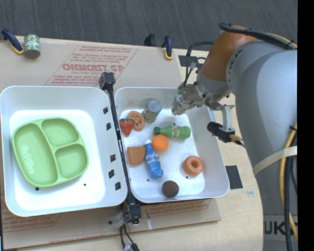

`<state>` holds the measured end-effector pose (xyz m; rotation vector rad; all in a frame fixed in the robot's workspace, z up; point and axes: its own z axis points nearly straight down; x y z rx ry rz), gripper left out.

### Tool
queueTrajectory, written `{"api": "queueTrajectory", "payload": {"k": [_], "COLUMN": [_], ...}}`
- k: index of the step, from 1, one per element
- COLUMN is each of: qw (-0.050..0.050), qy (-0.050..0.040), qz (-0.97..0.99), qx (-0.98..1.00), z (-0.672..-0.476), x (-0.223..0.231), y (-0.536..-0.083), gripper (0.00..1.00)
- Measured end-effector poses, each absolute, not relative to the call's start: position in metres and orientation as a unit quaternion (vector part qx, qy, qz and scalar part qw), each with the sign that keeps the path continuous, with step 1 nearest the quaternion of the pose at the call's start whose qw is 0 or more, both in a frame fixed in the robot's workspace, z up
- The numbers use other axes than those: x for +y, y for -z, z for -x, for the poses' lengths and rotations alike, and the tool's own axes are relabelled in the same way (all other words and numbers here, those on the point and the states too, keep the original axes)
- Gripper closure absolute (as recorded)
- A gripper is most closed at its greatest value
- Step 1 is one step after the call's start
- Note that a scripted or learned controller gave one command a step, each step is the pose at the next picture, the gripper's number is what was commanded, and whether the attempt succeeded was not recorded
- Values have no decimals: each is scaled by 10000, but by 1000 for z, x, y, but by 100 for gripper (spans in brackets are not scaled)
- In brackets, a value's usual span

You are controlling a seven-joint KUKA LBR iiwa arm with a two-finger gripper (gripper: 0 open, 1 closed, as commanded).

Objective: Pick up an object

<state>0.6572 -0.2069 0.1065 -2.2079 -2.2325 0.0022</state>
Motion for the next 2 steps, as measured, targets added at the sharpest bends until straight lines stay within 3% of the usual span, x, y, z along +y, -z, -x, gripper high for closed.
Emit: {"api": "queueTrajectory", "payload": {"k": [1,2], "qw": [-2,7], "qy": [1,-8], "qz": [7060,7058], "qx": [-7082,-7084], "z": [-637,-598], "x": [-211,-190], "y": [-206,-220], "gripper": [100,100]}}
